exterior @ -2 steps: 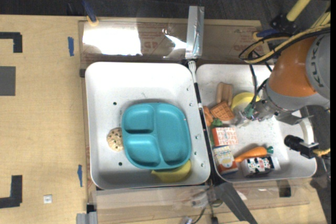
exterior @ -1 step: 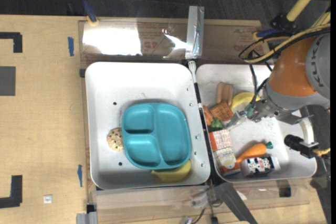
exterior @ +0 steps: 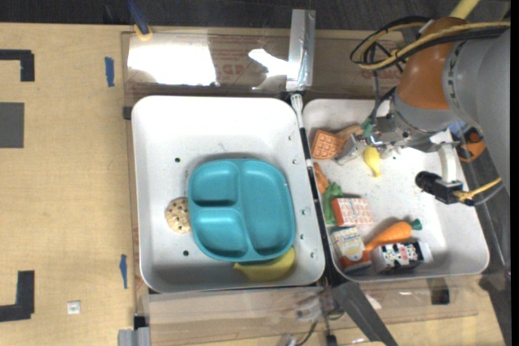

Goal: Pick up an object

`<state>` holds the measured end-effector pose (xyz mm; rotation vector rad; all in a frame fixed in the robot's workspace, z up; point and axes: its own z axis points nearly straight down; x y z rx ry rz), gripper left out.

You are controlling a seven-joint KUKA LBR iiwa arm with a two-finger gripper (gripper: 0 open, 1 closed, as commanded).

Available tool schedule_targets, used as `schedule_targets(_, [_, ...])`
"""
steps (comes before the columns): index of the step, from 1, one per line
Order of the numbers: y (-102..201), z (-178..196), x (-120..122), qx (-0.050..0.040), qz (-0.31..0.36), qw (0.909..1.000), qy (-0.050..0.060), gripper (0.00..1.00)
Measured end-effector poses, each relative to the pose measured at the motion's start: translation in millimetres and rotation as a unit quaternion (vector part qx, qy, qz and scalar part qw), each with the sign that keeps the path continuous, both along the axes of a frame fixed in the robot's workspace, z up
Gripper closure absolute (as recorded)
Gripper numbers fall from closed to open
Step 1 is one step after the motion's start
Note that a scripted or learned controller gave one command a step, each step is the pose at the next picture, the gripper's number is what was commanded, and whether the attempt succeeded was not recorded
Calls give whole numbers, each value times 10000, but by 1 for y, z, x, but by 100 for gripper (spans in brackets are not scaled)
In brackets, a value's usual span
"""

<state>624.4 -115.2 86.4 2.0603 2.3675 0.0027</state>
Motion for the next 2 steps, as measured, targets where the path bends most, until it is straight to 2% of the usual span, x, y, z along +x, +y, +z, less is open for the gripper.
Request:
schedule_targets(1, [0,12,1,-8,9,10000,-13,100])
schedule_targets(2, [89,103,11,19,-422,9991,-29,100])
